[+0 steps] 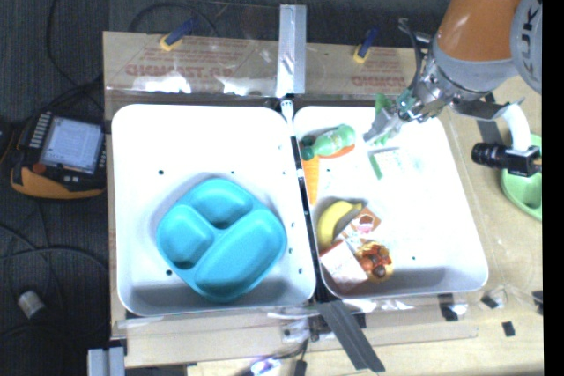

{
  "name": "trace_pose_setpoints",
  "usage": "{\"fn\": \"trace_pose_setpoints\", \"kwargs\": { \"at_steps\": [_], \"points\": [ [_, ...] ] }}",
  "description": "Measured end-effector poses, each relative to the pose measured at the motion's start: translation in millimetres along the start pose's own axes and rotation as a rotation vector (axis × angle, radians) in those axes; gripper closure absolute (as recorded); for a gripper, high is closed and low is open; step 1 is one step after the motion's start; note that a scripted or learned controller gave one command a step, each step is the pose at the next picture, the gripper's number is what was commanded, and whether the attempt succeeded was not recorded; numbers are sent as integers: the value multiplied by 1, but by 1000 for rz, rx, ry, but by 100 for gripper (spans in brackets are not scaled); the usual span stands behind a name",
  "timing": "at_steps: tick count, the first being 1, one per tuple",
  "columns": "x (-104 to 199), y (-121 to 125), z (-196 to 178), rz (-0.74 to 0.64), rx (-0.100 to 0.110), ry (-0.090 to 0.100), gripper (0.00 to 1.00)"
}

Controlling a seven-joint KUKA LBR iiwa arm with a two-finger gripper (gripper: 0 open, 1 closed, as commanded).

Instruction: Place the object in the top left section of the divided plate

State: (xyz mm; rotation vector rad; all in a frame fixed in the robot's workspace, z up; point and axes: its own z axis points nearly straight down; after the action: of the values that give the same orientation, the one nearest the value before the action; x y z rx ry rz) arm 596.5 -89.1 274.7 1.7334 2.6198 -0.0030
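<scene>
Nothing's landed in the blue divided plate yet, and the claw hangs over the right bin, can't tell if it's open or gripping.

Two white bins side by side on a wooden desk. Clear plastic sheet taped along the far edge, held by blue-and-yellow clamps. Small screen device on dark carpet at left. Green item at far right.
</scene>
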Motion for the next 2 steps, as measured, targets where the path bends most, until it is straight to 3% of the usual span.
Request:
{"fn": "trace_pose_setpoints", "kwargs": {
  "at_steps": [1, 2],
  "points": [
    [48, -64, -26, -207, -1, 0, 100],
    [-6, -79, 1, -180, 0, 0, 100]
  ]
}}
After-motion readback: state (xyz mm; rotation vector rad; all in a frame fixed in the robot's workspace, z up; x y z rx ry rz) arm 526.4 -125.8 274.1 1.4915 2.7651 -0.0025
